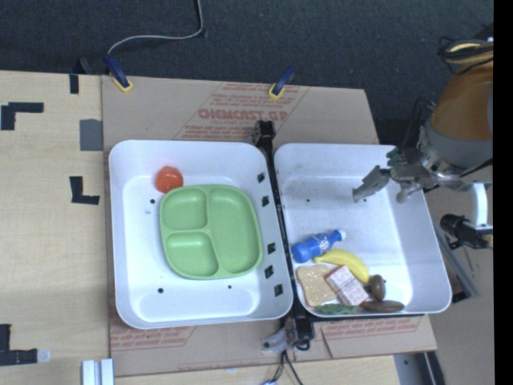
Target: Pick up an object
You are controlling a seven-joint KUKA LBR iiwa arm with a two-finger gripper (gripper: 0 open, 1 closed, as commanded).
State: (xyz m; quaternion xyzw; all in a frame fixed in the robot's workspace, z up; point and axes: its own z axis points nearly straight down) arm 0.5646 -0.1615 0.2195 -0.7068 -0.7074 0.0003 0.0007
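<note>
Wooden bench [48, 239] under a sheet of cardboard [232, 111], with dark carpet beyond. Two white bins side by side on the cardboard, taken here from the black divider [272, 215] between them. Left of the divider: left bin [128, 295] holding a green sectioned plate [212, 231], with an orange-red ball [168, 179] just past the plate's far left corner, close to it. Right of the divider: right bin [321, 167], its near end crowded. Nearest the divider, a blue bottle [316, 245] lying on its side; just beyond it a yellow banana [346, 262]; nearer the front rim, a slice of bread [317, 285] under a small pink packet [346, 283]; at the far near corner, two brown pieces [378, 293]. Gripper [386, 185] over the bin's far right part, well away from the pile, fingers spread apart, nothing between them. Grey arm with orange band [465, 103] at the right.
</note>
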